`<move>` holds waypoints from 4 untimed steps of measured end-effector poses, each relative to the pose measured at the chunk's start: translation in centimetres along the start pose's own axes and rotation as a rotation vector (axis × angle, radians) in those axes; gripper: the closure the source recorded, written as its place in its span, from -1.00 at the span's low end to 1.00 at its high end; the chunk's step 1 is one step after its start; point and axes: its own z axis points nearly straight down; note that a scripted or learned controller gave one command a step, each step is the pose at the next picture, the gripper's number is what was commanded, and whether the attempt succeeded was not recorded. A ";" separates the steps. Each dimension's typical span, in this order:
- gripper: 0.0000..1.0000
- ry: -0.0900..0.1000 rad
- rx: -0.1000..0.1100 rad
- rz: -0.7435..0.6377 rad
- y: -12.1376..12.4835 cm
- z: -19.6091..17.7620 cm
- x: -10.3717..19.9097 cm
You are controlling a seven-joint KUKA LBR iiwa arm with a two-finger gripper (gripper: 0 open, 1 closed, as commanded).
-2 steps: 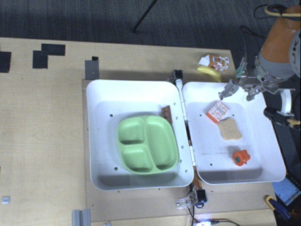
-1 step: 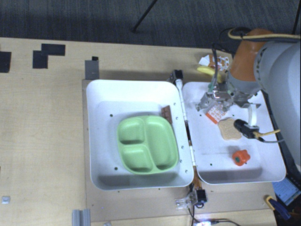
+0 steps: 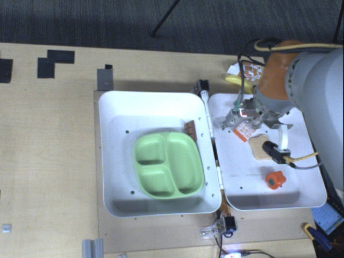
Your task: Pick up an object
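Note:
My gripper (image 3: 235,120) hangs low over the far left part of the right bin (image 3: 301,198). Right beside it, on its near side, lies a small orange and white packet (image 3: 244,133); I cannot tell if the gripper touches it. A tan, flat, biscuit-like piece (image 3: 258,145) rests just to the right of the packet. Nearer the front, a small orange-red object (image 3: 275,180) lies on the bin floor. In the left bin (image 3: 115,198) sits a green divided plate (image 3: 167,164), with a small brown thing (image 3: 189,128) at its far right edge.
A yellow object (image 3: 233,80) and a small printed packet (image 3: 250,69) lie on the bench behind the right bin. The ridge between the bins (image 3: 215,160) runs just left of the gripper. The arm covers the right bin's far right side.

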 end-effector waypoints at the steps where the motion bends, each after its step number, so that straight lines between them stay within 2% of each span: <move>1: 1.00 0.004 -0.003 -0.004 0.2 -1.2 0.2; 2: 1.00 0.003 0.005 0.001 3.1 0.2 -8.9; 3: -1.00 0.009 0.017 0.001 2.7 0.8 -8.7; 4: -1.00 0.011 0.019 0.000 -1.8 0.8 -2.5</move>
